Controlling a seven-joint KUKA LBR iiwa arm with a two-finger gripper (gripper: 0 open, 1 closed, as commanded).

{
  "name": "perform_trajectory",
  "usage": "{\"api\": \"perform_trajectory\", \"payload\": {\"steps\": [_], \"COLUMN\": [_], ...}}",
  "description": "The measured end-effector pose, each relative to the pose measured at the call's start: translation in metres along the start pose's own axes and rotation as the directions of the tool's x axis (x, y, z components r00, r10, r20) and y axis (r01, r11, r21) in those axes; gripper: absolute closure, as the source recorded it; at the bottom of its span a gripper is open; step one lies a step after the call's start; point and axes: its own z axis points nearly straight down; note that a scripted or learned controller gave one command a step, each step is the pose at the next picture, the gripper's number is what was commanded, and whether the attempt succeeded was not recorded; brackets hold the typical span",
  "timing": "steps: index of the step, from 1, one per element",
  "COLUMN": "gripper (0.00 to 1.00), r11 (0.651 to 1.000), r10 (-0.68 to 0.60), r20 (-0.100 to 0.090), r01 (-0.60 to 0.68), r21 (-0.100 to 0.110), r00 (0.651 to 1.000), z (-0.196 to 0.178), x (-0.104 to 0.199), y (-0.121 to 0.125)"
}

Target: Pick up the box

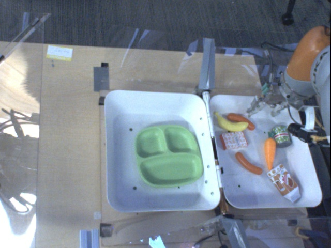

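The end effector point(269, 103) hangs over the right bin's point(310, 192) far edge; I cannot tell its opening. The box point(234, 139) lies below-left of it, hemmed by banana point(229, 123) and sausage point(249, 163), inviting a mistaken grab.

Just one camera here, mounted up above the bench point(62, 154) and tilted down at a slant, so the far edge and some dark carpet point(155, 9) show up top. It's close enough to fit both white bins, the left bin point(116, 190) and right bin point(310, 190). The arm point(310, 56) comes in from the right.
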Motion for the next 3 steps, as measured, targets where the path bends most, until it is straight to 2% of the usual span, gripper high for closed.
{"api": "perform_trajectory", "payload": {"steps": [1,2,3], "gripper": [0.00,0.00,0.00], "r11": [1.000,1.000,0.999], "r10": [-0.009,-0.018,-0.036], "r20": [0.000,0.004,0.005], "r01": [0.009,0.018,0.036], "r21": [-0.007,-0.009,-0.012], "r00": [1.000,1.000,0.999], "z": [0.014,0.013,0.012], "x": [0.042,0.101,0.104], "y": [-0.040,-0.042,-0.069]}}
